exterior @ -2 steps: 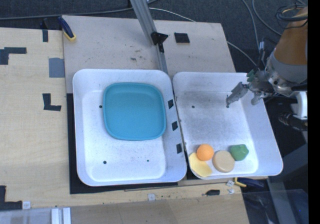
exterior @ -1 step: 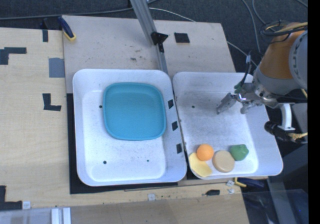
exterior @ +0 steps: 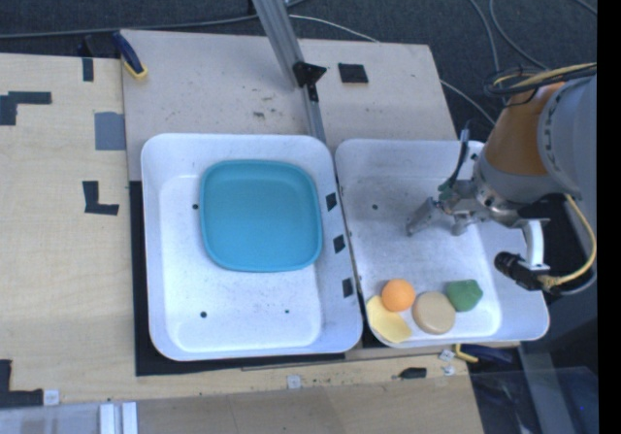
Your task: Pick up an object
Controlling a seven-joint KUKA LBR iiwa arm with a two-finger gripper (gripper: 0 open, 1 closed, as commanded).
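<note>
Basically the pickable stuff is bunched in the lower corner of the right bin [exterior: 388, 170]: orange ball [exterior: 396, 295], tan round piece [exterior: 434, 313], green lump [exterior: 465, 294], yellow piece [exterior: 386, 325] under the ball. Claw [exterior: 434, 216] sits above them, mid-bin, fingers apart, gripping nothing; probably staged before a descent. Blue plate [exterior: 260, 215] fills the left bin [exterior: 170, 325] on the worktop [exterior: 58, 189], out of reach.
</note>
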